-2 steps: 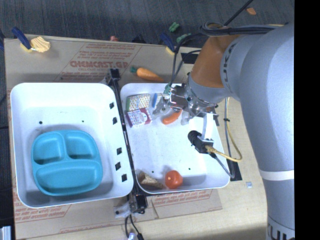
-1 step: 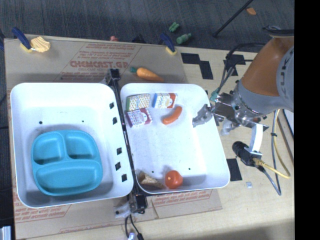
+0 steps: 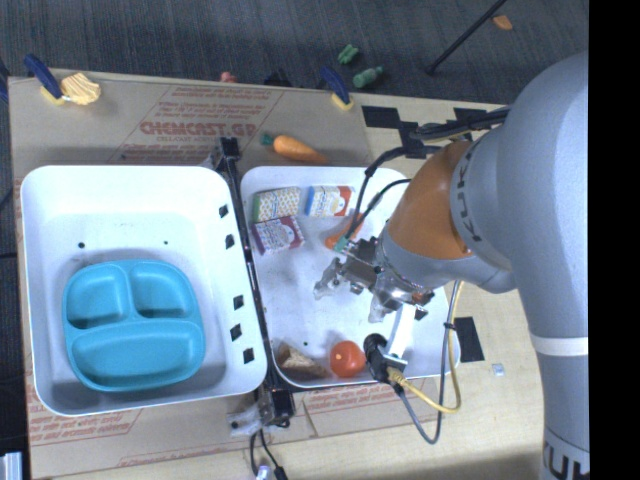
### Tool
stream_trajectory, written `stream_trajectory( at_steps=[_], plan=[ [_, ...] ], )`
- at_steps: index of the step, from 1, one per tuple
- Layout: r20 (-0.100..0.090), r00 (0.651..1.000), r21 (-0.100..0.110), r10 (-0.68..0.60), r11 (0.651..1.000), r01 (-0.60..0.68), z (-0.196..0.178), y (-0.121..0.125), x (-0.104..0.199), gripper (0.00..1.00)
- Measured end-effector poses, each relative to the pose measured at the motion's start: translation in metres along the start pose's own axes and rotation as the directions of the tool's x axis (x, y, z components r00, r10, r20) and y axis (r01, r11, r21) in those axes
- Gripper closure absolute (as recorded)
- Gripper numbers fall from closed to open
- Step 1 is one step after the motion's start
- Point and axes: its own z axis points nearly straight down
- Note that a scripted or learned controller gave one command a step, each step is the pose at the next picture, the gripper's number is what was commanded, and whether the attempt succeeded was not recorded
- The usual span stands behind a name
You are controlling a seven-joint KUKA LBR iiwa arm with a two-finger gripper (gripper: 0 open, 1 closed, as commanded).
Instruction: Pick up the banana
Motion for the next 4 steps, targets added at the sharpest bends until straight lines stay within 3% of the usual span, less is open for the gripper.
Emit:
stream_trajectory(
  at_steps=[1,2,3,4],
  plan=[
    [0.0,0.999,-0.002,0.043,0.999,-0.043,0.048,0.001,-0.042,0.0],
    [0.0,0.999,0.001,0.037,0.999,-0.037,0.038,0.001,-0.041,1.0],
    [-0.001,0.987,0.0,0.163,0.987,-0.163,0.048,-0.028,0.013,1.0],
    [-0.003,0.975,-0.001,0.221,0.975,-0.221,-0.052,-0.086,0.126,1.0]
  ],
)
